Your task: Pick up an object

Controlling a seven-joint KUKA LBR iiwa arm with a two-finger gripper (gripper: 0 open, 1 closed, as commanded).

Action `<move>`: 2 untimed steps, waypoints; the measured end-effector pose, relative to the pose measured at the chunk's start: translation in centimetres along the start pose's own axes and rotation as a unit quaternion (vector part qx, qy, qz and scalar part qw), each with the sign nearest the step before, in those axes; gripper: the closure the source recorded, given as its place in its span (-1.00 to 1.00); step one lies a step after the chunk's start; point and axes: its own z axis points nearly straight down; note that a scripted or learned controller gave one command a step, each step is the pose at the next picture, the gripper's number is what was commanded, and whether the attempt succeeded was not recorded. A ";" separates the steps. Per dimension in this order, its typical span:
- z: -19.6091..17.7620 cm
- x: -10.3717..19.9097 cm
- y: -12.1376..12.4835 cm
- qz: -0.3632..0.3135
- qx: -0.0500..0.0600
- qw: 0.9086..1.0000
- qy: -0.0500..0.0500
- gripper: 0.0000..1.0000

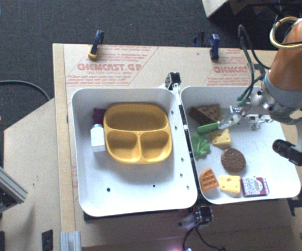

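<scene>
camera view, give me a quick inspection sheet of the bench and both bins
surface: brown board under two white bins, left bin and right bin.
job's things: right bin holds brown wedge, green cylinder, green leafy piece, cheese wedge, brown round patty, waffle piece, yellow block, red and white packet.
clutter: left bin holds yellow divided tray, small white bottle, dark purple item.
grippers: gripper low beside green cylinder, holding nothing visible.
cables: black cables by the arm; cable on the floor.
surroundings: dark carpet, blue clamps.
</scene>
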 end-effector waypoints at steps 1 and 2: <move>-0.7 0.0 0.3 -0.001 -0.007 1.000 -0.001 -1.00; 4.6 1.1 0.1 -0.001 -0.003 1.000 0.000 -1.00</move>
